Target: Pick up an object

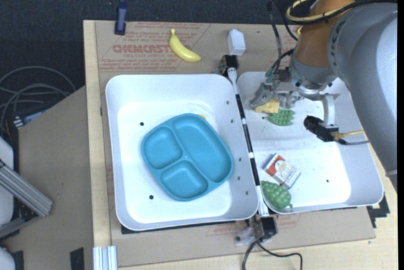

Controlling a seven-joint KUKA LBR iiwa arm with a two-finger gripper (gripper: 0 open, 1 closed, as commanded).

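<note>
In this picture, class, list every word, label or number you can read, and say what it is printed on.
"CHEMCAST": red print on the brown board under the bins, beside the banana.
Smaller red lines around that word: too blurred to read.
Small red and white packet in the right bin: printing too small to read.

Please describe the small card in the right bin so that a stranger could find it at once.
Start at the right bin. Near its left wall, toward the front, lies a small card, flat and tilted. It is white with red and yellow print, unlike the green bumpy toy just in front of it.
</note>
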